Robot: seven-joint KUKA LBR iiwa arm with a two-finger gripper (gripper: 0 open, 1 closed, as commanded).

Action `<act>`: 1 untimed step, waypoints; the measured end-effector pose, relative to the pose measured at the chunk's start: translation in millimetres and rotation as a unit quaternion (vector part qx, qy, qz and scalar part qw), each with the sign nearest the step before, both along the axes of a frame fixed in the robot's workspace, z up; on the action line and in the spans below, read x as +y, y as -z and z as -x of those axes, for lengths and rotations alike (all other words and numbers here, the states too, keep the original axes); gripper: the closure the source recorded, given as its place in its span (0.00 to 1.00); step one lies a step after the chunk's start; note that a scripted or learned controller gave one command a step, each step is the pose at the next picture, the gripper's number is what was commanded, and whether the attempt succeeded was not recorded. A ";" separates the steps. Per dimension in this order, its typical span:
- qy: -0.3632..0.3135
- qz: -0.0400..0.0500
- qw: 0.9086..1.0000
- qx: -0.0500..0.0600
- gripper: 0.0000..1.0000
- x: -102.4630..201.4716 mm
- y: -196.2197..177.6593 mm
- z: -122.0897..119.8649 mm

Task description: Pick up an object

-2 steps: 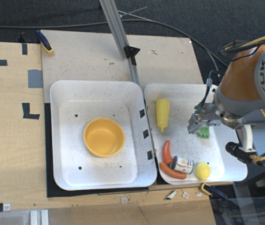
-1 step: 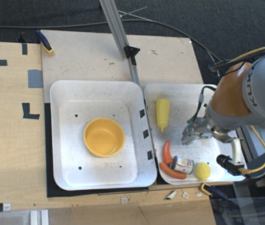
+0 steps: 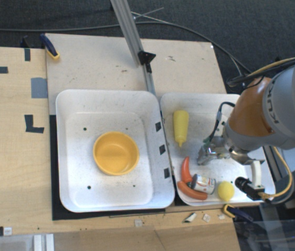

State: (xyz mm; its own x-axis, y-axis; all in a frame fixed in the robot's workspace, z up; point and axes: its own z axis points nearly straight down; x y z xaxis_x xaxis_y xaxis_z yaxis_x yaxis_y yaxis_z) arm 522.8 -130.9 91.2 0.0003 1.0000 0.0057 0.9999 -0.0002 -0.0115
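We judge the pick not yet made: our gripper hangs empty, whether spread or closed we cannot tell, with the red pepper just below-left, untouched.

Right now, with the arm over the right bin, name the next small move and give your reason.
Probably shift the gripper toward the bin's near edge and lower it. It hangs above bare floor of the right bin, while the small can and red chili lie just beyond it.
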 end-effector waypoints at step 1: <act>0.000 -0.001 1.000 0.003 1.00 1.2 -7.9 1.7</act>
